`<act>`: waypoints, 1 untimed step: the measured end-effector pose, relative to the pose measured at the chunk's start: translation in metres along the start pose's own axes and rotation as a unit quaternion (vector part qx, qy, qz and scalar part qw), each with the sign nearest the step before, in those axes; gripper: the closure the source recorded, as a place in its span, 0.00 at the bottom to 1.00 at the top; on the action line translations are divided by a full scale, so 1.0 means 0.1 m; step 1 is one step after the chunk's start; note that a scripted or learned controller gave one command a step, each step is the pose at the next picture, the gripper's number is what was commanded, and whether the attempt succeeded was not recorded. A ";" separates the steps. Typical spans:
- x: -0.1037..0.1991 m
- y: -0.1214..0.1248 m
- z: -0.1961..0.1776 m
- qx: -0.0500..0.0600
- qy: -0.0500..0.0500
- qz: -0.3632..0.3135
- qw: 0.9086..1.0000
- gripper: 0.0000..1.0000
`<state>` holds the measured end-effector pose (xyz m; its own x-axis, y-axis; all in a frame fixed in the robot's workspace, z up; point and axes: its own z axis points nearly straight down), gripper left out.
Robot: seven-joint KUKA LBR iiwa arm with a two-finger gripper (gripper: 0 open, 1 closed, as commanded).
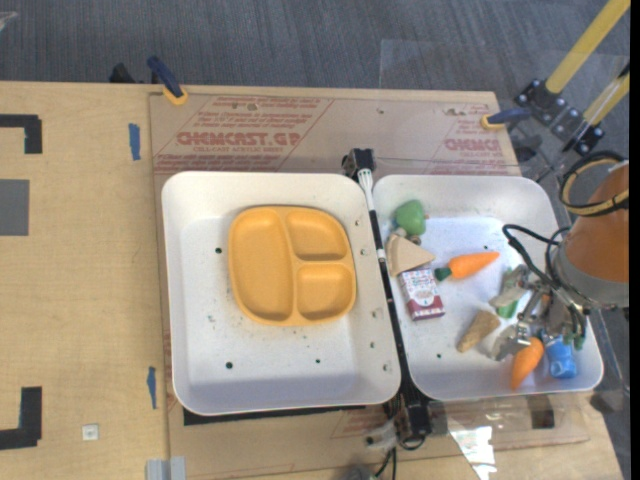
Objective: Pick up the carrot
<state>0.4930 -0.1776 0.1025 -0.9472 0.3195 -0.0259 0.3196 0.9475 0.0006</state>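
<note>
Bench (80, 268): cardboard-topped, bearing two white bins. Left bin (190, 298): one orange divided plate (292, 265). Right bin (470, 388): carrot (470, 265) near centre, beside a small red carton (422, 294); second carrot (526, 362) lower right, just beside the gripper (535, 313). Finger state: could not be told.

Divided plate (292, 265) sits mid left bin (190, 298). In the right bin (440, 368), a carrot (470, 265) lies centrally, a small carton (422, 294) just left of it, a second carrot (526, 361) near the bin's right corner under the gripper (535, 318).
</note>
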 end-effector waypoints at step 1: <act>-0.02 0.01 -0.11 0.000 -0.004 -0.001 1.000 1.00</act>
<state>0.4954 -0.1773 0.1135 -0.9476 0.3177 -0.0340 0.3178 0.9481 0.0005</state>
